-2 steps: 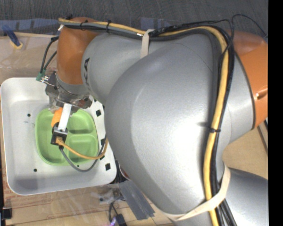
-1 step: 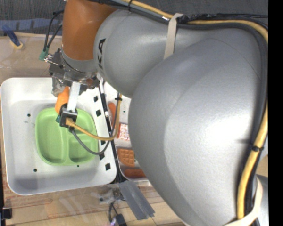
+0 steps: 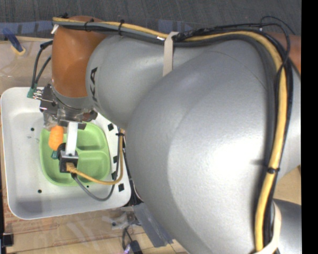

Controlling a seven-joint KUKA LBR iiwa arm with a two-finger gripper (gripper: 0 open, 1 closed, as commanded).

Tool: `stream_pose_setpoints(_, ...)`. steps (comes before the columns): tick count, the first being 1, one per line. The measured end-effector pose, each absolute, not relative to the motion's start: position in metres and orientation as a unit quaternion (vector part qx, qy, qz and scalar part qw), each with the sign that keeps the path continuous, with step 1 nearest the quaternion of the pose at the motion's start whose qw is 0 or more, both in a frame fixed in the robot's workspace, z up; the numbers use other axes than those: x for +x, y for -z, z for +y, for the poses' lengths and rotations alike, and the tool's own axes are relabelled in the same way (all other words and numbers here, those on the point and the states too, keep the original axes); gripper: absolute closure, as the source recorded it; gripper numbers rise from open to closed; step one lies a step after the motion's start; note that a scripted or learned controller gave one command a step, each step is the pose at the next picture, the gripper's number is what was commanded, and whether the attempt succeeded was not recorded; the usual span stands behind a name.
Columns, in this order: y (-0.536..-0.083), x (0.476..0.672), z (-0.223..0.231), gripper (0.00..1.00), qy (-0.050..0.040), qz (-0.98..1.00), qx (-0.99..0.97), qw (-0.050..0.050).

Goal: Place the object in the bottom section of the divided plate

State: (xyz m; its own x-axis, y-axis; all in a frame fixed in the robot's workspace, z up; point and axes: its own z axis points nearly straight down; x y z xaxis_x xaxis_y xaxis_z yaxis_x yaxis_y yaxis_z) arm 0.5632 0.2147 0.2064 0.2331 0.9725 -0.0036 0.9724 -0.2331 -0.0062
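A green divided plate (image 3: 97, 162) lies in the left white bin (image 3: 21, 194). On the plate's left part sits an orange object (image 3: 56, 137) with a small green end (image 3: 55, 154), perhaps a toy carrot. My gripper (image 3: 58, 124) hangs right over the plate's upper left rim, just above the orange object. The wrist hides where the two meet, so I cannot say whether they touch. The plate's right compartments show bare green.
My arm's big grey body (image 3: 201, 142) covers the view's right and middle, hiding the right bin. The orange band (image 3: 69, 62) stands above the left bin's top edge. Bare white bin floor lies left of and below the plate.
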Motion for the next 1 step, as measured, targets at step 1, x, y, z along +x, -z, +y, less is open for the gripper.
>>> stream_pose_setpoints(1, -0.2066, 0.5636, 0.2142, 0.0, -0.0031, -0.619, -0.786, 0.001)
